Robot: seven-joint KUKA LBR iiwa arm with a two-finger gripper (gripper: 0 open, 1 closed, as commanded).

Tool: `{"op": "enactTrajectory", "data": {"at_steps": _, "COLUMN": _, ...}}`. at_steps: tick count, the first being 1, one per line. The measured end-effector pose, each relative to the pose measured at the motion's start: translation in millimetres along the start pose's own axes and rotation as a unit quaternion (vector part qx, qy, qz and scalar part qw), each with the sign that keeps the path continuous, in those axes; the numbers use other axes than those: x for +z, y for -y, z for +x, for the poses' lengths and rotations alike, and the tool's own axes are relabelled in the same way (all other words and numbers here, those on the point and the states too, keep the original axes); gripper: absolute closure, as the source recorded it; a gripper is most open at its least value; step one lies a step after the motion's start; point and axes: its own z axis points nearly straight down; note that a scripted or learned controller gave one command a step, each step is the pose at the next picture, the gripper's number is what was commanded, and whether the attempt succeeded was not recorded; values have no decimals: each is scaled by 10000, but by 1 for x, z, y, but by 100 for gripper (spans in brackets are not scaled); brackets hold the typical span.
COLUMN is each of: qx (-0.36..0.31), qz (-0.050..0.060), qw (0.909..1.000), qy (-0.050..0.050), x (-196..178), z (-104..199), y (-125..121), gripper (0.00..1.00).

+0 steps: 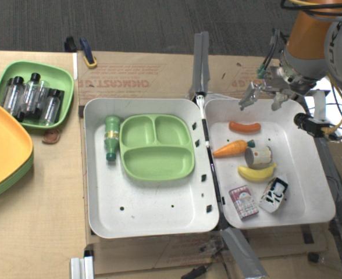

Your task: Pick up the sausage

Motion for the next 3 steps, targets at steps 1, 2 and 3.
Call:
{"op": "enactTrajectory", "data": {"at_steps": 1, "qx": -1183, "qz": -91, "qw": 9929, "qy": 19, "x": 113, "z": 2, "y": 9, "gripper": 0}}
{"op": "enactTrajectory", "data": {"at_steps": 2, "qx": -419, "qz": 1, "qw": 9991, "qy": -6, "x": 123, "z": -6, "y": 50, "gripper": 0}}
{"op": "enactTrajectory", "data": {"at_steps": 3, "qx": -398, "qz": 2, "qw": 9992, "qy": -5, "x": 114, "z": -7, "y": 51, "gripper": 100}}
